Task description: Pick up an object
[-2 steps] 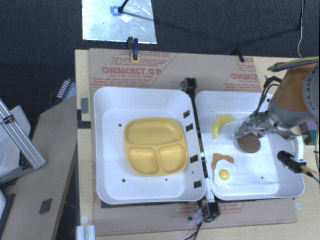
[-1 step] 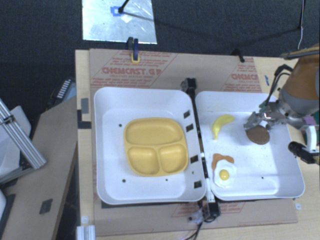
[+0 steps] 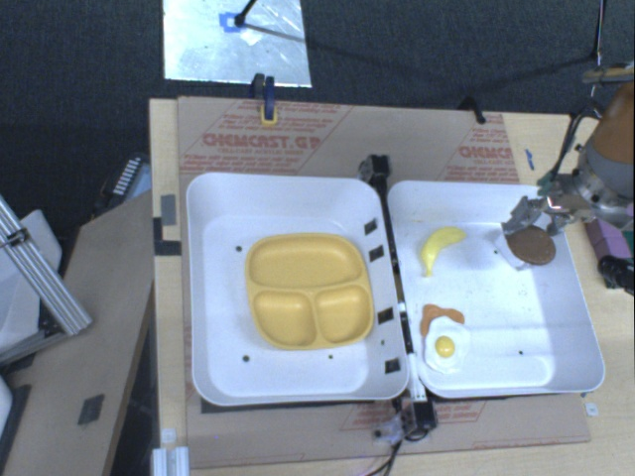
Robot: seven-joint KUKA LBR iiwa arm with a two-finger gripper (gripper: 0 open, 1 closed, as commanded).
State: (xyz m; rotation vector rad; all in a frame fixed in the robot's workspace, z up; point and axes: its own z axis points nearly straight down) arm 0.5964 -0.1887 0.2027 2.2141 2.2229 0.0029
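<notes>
- The gripper (image 3: 523, 228) hovers in the right bin (image 3: 556, 365), directly over a brown patty (image 3: 536, 249); can't tell its finger state.
- Patty looks light, flat, stiff; best pinched across its edges.

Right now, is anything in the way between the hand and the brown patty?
Nothing visible. The hand hangs right at the patty in the right bin; the banana and egg lie off to the side.
</notes>
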